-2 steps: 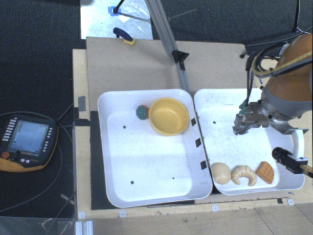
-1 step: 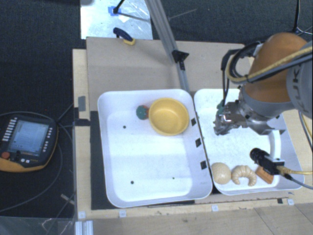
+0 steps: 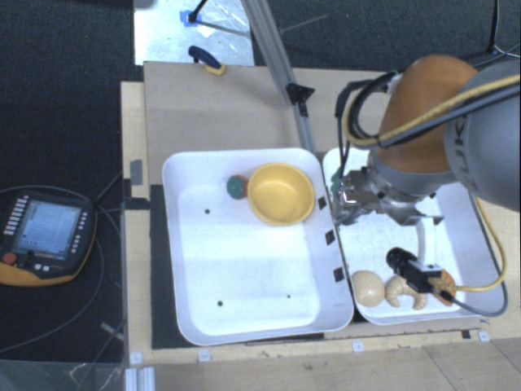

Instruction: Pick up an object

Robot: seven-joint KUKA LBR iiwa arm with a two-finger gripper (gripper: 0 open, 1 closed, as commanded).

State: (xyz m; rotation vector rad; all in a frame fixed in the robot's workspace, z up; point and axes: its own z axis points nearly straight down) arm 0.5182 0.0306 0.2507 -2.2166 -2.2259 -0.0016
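Two bins: yellow bowl (image 3: 281, 193) sitting at 12 o'clock in left bin (image 3: 195, 300); gripper (image 3: 346, 198) hanging over right bin (image 3: 480, 243), grip state: cannot tell.

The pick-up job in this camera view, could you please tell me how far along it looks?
Nothing looks picked up yet. The arm is over the right bin, and the cream ball and tan toy lie on its floor. The yellow bowl and small green object sit in the left bin. Grasping and lifting remain.
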